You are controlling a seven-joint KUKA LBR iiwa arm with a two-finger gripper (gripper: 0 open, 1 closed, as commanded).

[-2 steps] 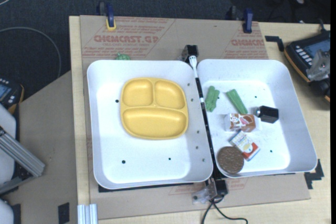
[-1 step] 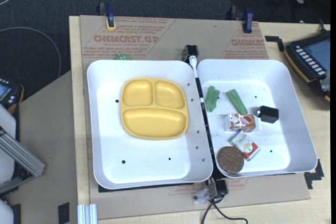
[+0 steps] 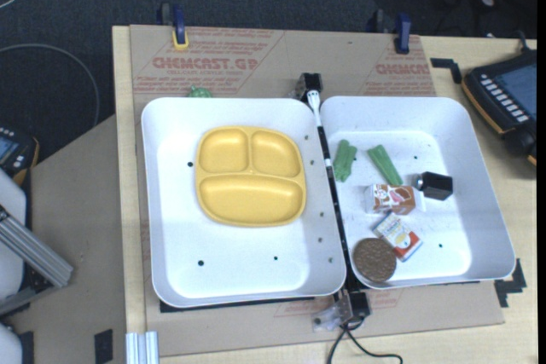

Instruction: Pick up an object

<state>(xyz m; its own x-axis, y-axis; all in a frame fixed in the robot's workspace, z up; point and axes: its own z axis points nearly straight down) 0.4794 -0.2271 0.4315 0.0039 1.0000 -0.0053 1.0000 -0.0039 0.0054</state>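
Observation:
The right bin holds several small objects. Two green pieces lie near its left side: one by the divider, and a slimmer one to its right. A red and white packet lies in the middle, with a small black block beside it on the right. Lower down are a flat red and white wrapper and a round brown disc near the front rim.
The left bin holds a yellow three-compartment plate. Both bins rest on a brown board held by blue clamps at the back. A tablet lies at the far right, and a small green object behind the left bin.

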